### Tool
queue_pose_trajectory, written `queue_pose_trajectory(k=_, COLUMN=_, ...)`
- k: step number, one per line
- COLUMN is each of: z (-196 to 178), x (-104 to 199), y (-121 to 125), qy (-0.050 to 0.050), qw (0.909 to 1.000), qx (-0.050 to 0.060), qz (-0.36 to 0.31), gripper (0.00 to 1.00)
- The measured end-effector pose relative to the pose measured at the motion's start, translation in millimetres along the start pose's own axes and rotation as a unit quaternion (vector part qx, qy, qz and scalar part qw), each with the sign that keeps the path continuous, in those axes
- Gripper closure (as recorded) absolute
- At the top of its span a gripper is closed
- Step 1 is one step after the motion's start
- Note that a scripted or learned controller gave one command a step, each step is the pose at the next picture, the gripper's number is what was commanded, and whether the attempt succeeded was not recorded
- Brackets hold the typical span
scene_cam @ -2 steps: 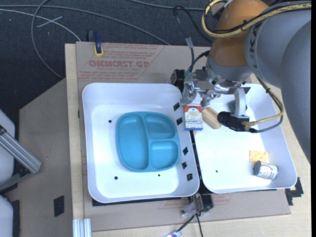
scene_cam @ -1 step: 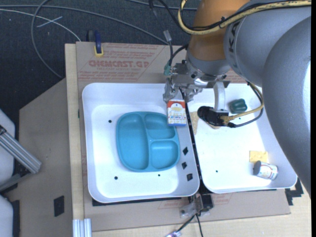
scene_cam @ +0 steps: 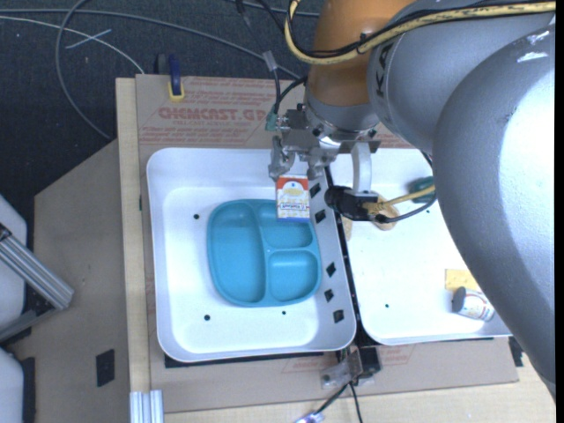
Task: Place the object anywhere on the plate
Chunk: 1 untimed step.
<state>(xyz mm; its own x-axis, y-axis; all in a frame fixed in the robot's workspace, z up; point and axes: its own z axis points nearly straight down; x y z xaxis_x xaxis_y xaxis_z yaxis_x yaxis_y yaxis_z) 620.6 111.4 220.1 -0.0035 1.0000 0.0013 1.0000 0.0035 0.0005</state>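
Note:
A blue plate (scene_cam: 263, 252) with three compartments lies in the left white bin (scene_cam: 176, 263). A small red-and-white box (scene_cam: 293, 197) hangs upright above the plate's far right rim. My gripper (scene_cam: 293, 171) is directly over the box and shut on its top edge. The grey arm with its orange band (scene_cam: 352, 25) comes in from the upper right and hides much of the right bin.
In the right bin (scene_cam: 414, 271) a brush with a black head, wooden shaft and green handle (scene_cam: 388, 205) lies near the far left corner. A small tube on a yellow card (scene_cam: 469, 300) rests at the right. Cables run across the dark floor behind the bench.

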Motion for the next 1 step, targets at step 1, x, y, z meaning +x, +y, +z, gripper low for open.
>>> queue_pose_trajectory(k=1, z=-0.8, x=-2.0, y=-0.1, qy=-0.001, qw=1.0, qx=0.0, qz=0.001, gripper=0.0)
